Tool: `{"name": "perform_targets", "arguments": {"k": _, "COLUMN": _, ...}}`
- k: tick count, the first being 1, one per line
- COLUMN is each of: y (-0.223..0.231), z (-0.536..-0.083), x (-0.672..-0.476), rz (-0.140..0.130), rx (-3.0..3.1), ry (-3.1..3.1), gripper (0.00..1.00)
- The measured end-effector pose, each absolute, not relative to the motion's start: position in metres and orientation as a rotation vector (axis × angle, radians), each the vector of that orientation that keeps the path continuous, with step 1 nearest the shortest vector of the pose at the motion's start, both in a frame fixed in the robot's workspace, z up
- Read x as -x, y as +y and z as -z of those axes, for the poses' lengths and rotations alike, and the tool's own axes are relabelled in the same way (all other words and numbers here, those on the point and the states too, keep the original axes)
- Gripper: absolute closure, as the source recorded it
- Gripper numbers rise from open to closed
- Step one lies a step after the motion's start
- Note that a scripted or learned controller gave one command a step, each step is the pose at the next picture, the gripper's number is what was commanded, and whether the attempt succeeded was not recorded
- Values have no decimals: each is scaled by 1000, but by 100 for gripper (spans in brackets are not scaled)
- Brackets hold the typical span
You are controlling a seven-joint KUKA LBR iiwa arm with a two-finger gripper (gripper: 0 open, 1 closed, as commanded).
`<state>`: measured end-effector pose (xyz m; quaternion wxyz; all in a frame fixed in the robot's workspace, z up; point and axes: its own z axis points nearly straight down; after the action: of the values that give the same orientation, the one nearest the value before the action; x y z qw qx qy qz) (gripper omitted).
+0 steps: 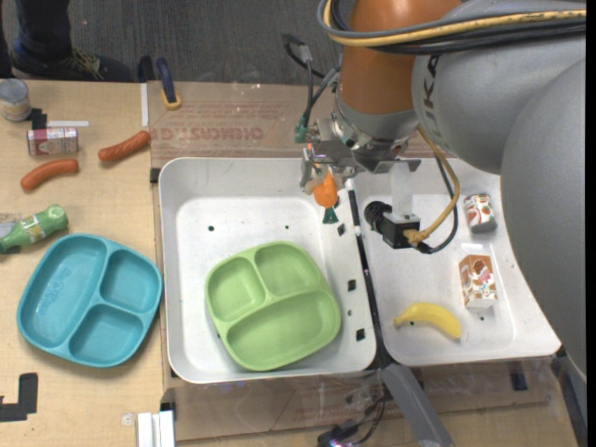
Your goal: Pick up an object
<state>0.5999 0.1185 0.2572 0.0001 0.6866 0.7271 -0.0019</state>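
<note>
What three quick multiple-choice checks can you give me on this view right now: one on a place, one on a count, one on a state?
1. Where does the banana lie?
A. in the right bin
B. on the green plate
C. on the bench beside the blue plate

2. How many compartments has the green plate?
A. two
B. three
C. five

3. What is between the fingers of the gripper?
A. the banana
B. a small carton
C. a small orange carrot-like object

Answers:
1 A, the banana lies near the right bin's front edge.
2 B, one long section and two smaller ones show.
3 C, the orange object hangs at the fingertips, above the left bin, near the wall between the bins.
</note>
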Motion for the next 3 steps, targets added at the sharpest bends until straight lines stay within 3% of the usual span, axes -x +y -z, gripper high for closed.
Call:
{"name": "perform_targets", "arguments": {"k": 1, "y": 118, "z": -257, "x": -600, "rz": 6, "rx": -2156, "ry": 2285, "gripper": 0}}
{"name": "perform_targets", "arguments": {"k": 2, "y": 117, "z": -265, "x": -600, "rz": 12, "rx": -2158, "ry": 2284, "gripper": 100}}
{"name": "perform_targets", "arguments": {"k": 3, "y": 117, "z": -265, "x": -600, "rz": 12, "rx": -2158, "ry": 2283, "gripper": 0}}
